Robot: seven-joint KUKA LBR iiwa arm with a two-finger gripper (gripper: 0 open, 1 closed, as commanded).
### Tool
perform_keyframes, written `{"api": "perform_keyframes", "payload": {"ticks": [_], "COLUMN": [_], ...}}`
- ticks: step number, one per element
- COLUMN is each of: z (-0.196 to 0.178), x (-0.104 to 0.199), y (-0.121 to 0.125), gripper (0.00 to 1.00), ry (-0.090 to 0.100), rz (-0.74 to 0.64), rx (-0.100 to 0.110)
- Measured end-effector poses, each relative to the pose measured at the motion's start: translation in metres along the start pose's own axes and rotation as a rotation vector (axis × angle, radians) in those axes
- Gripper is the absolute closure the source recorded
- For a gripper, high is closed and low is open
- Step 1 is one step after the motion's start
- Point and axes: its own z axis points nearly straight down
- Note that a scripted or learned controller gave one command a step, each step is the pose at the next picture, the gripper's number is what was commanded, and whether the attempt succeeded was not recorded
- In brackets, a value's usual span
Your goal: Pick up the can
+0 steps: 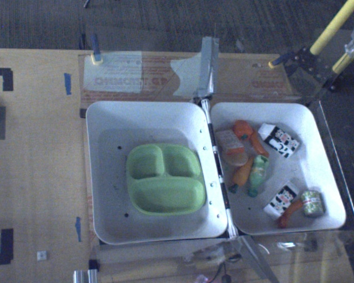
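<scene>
Across the wooden surface (41, 175) two white bins sit side by side, their rims touching. The bin farther from where my arm reaches in (103, 217) holds a green divided plate (164, 178), lying flat near its middle. The bin on my arm's side (327, 158) holds the small things. A pinkish packet (231, 146) lies by the shared rim, with an orange carrot (248, 131) beside it and a second carrot (243, 171) and a green bottle (258, 174) just below. Two black-and-white cartons (279, 140) (281, 199) lie well apart. The can (311, 203) sits in the bin's lower corner on my arm's side, just beside a red piece (287, 215). Whether my hand is open or closed I cannot tell.
</scene>
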Motion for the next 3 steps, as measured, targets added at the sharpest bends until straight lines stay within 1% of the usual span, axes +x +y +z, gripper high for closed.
{"api": "perform_keyframes", "payload": {"ticks": [1,2,3], "z": [0.0052,0.0003,0.0004], "x": [0.0007,0.0021,0.0027], "y": [-0.0006,-0.0007,-0.0005], "gripper": [1.00,1.00,1.00], "ry": [0.001,0.001,0.000], "rz": [0.045,0.092,0.110], "rx": [0.004,0.001,0.001]}}
